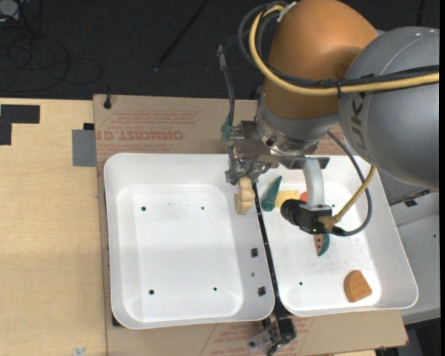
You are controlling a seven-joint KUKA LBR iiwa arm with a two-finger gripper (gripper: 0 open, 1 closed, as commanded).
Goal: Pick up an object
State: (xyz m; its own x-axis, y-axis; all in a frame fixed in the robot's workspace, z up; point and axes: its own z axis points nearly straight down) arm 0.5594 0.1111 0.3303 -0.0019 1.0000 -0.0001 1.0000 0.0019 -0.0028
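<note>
Two white bins sit side by side on a cardboard-covered bench. At their shared divider, toward the far end, the gripper [245,180] points down with a pale beige block [244,197] pinched between its fingers, long axis upright, hanging directly beneath it over the left bin's [126,199] right edge.

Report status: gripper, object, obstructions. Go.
Gripper over the divide between the bins, cream block at its fingertips, grasp unconfirmed. Teal piece, orange piece loose in right bin. Cable hangs nearby.
</note>
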